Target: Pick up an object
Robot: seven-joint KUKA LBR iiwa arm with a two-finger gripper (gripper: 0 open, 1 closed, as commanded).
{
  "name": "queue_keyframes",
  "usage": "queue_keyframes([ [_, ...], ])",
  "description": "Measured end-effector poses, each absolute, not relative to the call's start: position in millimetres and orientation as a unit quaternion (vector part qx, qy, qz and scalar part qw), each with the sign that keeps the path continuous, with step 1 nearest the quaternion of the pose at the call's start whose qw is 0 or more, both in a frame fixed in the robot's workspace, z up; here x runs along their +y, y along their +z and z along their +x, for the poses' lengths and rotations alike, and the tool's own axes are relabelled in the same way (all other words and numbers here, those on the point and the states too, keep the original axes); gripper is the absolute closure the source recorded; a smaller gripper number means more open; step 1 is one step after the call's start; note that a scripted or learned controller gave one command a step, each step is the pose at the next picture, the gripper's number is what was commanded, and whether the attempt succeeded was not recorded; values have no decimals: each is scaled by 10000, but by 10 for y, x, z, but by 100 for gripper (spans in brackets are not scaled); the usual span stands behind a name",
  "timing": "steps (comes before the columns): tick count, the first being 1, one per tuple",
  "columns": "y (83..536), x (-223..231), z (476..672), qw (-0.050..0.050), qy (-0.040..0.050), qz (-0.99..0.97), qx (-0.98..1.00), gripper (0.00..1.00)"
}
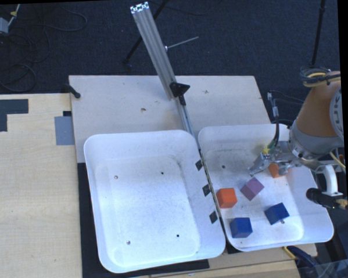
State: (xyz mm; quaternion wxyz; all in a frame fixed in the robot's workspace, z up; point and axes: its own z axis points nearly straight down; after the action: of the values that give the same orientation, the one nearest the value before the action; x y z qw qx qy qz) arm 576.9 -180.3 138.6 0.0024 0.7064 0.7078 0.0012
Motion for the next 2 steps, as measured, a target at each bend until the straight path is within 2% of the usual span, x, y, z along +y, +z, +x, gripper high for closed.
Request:
queue_keyframes([
  [1, 906, -1032, 5614, 4, -3, 7059, 7083, 0],
  [2, 1011, -1058, 5609, -14, -11, 7067, 7075, 100],
])
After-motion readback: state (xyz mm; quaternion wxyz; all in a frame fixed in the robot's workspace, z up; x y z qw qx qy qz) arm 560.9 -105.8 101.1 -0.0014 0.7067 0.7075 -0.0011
